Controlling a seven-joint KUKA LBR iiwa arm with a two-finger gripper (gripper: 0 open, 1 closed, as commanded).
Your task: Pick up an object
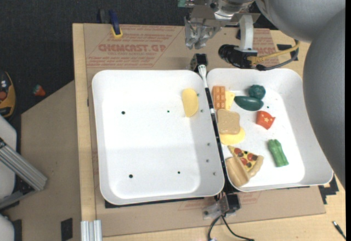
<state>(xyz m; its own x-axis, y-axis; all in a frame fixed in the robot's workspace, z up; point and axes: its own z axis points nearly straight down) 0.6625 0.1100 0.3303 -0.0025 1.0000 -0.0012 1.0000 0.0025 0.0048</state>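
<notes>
My gripper (198, 41) hangs high over the cardboard behind the bins, just above the back end of the divider between them, and nothing shows in it. A pale yellow toy food piece (190, 102) lies in the left bin (137, 147) near its right wall. The right bin (299, 125) holds several toy foods: an orange waffle (219, 97), a dark green vegetable (248, 103), a teal piece (256, 91), a red piece (265, 119), a bread slice (228, 121) on a yellow cheese slice (233, 137), a pizza slice (247, 158) and a green cucumber (277, 153).
The grey arm (307, 10) fills the upper right and overhangs the right bin's far side. A tan pastry (236, 171) sits in the right bin's front left corner. A blue and yellow clamp (114, 22) grips the cardboard's back left edge.
</notes>
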